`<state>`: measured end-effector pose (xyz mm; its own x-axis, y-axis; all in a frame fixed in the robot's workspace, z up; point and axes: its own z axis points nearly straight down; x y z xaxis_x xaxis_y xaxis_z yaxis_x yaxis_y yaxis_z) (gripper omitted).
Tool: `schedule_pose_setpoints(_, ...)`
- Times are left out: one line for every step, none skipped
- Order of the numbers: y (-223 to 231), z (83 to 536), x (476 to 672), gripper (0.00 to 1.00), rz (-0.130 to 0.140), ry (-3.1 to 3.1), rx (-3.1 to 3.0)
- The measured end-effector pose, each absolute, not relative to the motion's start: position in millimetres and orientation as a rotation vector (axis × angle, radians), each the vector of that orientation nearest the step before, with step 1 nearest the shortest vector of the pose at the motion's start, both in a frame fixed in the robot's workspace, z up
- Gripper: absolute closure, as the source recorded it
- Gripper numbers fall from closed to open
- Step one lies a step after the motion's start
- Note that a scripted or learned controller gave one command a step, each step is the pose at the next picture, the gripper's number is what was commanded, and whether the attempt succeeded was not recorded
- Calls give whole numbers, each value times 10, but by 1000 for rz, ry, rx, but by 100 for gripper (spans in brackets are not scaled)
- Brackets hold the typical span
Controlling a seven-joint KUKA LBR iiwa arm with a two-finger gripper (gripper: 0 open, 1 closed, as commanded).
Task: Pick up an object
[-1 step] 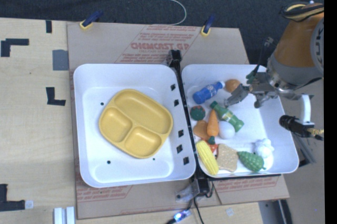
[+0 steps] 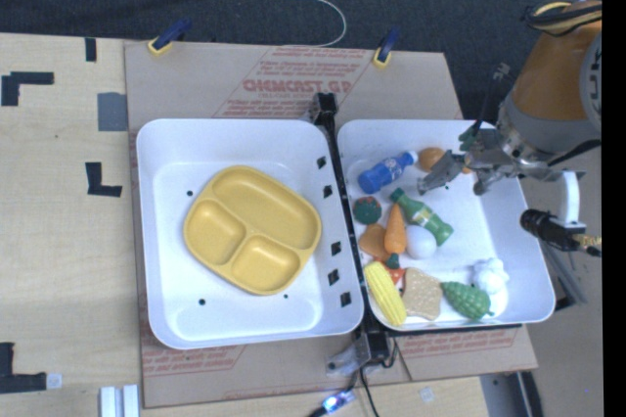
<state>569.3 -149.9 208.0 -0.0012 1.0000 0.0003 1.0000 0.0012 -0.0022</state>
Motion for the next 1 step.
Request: schedule_pose_setpoints(-1474,1648,5698,0,5,-2221,-2218)
